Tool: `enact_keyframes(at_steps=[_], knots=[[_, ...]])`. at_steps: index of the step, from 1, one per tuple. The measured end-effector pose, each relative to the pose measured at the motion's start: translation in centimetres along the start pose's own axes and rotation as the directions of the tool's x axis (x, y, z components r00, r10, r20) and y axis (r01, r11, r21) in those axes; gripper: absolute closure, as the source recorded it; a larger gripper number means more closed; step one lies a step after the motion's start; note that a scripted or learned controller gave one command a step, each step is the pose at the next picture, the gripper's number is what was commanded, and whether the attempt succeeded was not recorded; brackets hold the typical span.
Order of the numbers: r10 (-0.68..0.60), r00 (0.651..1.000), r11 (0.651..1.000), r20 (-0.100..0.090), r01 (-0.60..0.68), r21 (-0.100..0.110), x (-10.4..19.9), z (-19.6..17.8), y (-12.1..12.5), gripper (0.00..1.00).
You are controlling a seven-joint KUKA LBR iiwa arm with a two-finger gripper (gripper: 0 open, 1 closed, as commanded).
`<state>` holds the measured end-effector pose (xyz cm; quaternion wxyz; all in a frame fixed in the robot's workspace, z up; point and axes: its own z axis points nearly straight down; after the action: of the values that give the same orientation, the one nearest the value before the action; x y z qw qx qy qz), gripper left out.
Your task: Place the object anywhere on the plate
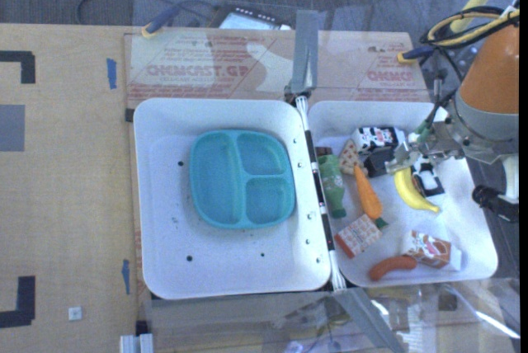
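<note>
Pick-up step, by judgement: the claw [415,159] hangs at right of frame over the yellow plastic banana [412,193], its opening indeterminable; next, secure it and carry left to the bare turquoise sectioned plate [242,178].

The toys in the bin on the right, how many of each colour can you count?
Orange: 2, carrot and sausage
Yellow: 1, banana
Green: 1, bottle
Black-and-white: 1, cow-print carton
Red-and-white: 2, box and packet
Total: 7
</note>
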<state>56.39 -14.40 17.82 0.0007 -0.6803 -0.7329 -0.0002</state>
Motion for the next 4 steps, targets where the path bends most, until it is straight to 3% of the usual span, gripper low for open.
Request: enact_keyframes(at_steps=[1,2,3,4], knots=[[0.163,0.987,0.987,0.002,-0.163,-0.001,7.9,-11.7,3.1,1.00],[0.105,0.994,0.994,0.001,-0.105,0.002,14.3,-7.3,4.6,1.00],[-0.180,0.984,0.984,0.000,0.180,0.002,22.0,-2.1,4.0,1.00],[-0.101,0.995,0.995,0.000,0.101,0.002,22.7,-0.6,3.4,1.00]])
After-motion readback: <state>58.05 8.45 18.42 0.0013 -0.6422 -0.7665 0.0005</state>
